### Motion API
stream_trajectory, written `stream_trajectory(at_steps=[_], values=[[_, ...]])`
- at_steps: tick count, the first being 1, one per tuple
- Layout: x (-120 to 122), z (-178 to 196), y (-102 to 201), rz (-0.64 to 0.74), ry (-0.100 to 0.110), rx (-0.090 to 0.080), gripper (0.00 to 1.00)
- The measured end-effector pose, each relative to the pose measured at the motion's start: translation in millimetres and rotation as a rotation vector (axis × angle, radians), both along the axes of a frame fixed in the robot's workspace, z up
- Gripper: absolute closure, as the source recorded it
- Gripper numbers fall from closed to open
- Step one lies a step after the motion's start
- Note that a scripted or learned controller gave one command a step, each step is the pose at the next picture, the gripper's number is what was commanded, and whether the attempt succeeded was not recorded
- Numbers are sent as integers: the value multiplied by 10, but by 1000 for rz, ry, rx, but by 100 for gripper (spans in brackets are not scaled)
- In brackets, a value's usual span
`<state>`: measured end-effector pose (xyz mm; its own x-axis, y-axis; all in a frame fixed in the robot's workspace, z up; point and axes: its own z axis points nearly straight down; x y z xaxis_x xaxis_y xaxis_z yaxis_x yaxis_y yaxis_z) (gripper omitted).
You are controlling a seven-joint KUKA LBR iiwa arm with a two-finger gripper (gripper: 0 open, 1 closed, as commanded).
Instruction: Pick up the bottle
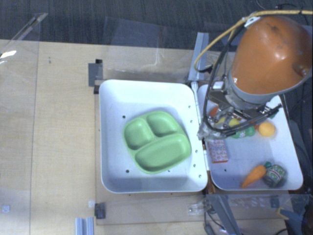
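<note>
A pale wooden bench [49, 131] is stretching out beneath me, and dark grey carpeted floor [122, 4] is running along its far side. Light is glinting off a clear panel [132, 38] at the bench's far edge.

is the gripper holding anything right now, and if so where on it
It cannot be told. The gripper is low over the right bin, hidden under the arm's orange band. A green object pokes out beside it, but no grip shows.
</note>
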<state>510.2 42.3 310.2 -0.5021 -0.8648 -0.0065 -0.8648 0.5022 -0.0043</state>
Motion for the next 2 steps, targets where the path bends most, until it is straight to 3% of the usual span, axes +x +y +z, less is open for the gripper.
stream_trajectory(at_steps=[1, 2], values=[[-223, -854, 490, -161, 3, 1, 100], [260, -1920, 1085, -31, 6, 1, 100]])
